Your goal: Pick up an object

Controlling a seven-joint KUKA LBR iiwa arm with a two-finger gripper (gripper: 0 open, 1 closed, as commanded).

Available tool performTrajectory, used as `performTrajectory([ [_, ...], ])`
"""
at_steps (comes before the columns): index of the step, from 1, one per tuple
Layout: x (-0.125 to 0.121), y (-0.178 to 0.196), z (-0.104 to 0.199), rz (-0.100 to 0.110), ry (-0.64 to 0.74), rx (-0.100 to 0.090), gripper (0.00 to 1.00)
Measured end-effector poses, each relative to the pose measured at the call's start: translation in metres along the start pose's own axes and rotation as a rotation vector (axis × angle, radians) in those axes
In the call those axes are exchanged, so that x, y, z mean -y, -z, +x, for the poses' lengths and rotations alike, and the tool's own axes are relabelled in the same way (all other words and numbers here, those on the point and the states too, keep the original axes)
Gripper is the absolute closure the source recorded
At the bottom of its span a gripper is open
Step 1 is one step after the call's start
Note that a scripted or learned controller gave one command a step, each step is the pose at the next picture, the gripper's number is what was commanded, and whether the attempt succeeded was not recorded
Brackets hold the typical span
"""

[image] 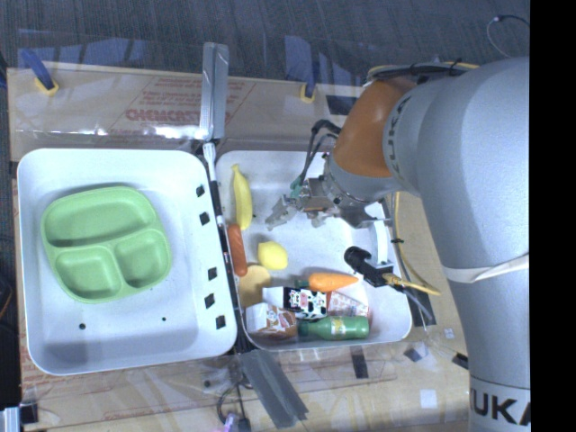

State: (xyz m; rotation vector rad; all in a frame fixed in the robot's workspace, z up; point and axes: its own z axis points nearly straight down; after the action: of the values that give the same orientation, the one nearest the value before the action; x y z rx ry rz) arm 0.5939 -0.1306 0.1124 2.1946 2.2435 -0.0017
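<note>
At the near edge of the right bin (396, 327) a green bottle (335, 328) lies beside a black-and-white carton (306, 301), with a carrot (333, 282) just behind them. Farther in sits a lemon (273, 256), then a banana (241, 196) along the left wall. The gripper (281, 211) hangs above the lemon and right of the banana, touching neither; its fingers look parted, apparently empty.

Right bin, centre frame: banana (242, 197) upright along left wall; lemon (273, 256) mid-floor; carrot (333, 282) lying crosswise; green bottle (335, 328) flat at lower edge.
</note>
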Motion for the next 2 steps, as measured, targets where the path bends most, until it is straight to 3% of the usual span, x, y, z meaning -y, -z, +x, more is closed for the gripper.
performTrajectory([
  [1, 0.0238, -0.0212, 0.0276, 0.006, 0.033, -0.004, 0.00],
  [2, 0.0238, -0.0116, 0.0275, 0.007, 0.034, -0.003, 1.00],
])
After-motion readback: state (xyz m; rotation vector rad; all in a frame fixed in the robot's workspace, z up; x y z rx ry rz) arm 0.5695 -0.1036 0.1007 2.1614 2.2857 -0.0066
